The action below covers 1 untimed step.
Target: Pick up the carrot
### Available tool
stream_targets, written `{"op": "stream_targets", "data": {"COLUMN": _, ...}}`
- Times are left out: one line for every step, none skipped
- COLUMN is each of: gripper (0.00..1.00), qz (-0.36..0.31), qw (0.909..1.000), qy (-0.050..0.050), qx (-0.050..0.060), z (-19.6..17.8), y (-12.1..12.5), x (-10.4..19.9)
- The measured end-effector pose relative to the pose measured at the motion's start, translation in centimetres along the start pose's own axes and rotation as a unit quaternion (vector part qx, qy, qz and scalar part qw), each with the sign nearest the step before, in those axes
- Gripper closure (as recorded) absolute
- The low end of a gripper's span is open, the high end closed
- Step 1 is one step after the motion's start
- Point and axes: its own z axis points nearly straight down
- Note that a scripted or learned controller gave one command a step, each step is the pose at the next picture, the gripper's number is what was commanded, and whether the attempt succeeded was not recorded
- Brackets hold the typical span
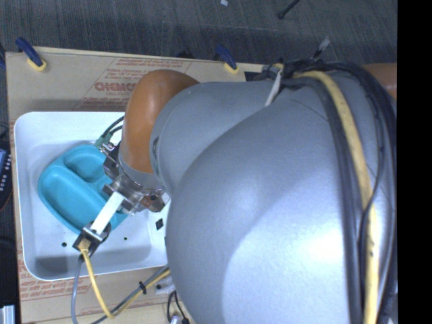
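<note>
The view is dominated by the grey arm (pixel 270 201), which is swung in from the right and seen from above its bulky link, so that most of the bench is covered by it. A bundle of black and yellow cables (pixel 354 154) is routed along its upper side, presumably to be kept away from the working area.

A printed cardboard sheet (pixel 101 79) is laid under the bins and is pinned at its far edge by blue clamps (pixel 30 54), apparently to stop it sliding. The left white bin (pixel 20 181) is seen only in part, its right side being cut off by the arm.

A blue, kidney-shaped moulded piece (pixel 67 187) is lying in that bin; what it is cannot be made out more closely. The orange band (pixel 145 113) is positioned just above it, with the wrist (pixel 135 191) pointed down into the bin beside the blue piece. A white strip with a dark end (pixel 101 221) and a yellow cable (pixel 94 282) are seen trailing from the wrist towards the near edge.

Whether the claw is open or shut, or has hold of anything, cannot be told. Where the carrot lies cannot be told either; it is judged to be under the arm, if anywhere.
</note>
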Motion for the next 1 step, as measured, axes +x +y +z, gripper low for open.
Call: {"op": "stream_targets", "data": {"gripper": 1.0, "qz": 0.127, "qw": 0.9919, "qy": 0.0, "qx": 0.001, "z": -1.86, "y": 8.32, "x": 7.13}}
